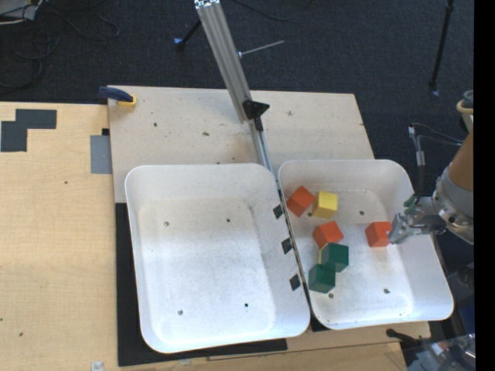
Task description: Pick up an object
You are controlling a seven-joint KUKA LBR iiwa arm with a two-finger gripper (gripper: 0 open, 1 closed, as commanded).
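The right bin (421, 300) holds several small cubes. An orange cube (301, 201) and a yellow cube (326, 202) lie near its back left. Below them sit another orange cube (328, 233) and two green cubes (335, 255) (322, 277). A red-orange cube (377, 234) lies alone toward the right wall. My gripper (401, 229) reaches in over the right rim, low in the bin and right against that cube's right side. The cube looks to be resting on the bin floor.
The left bin (139, 207) sits beside the right one, joined by black clips (286, 245). A slanted aluminium bar (226, 52) rises behind the bins. A blue clamp (116, 94) lies at the board's back left corner.
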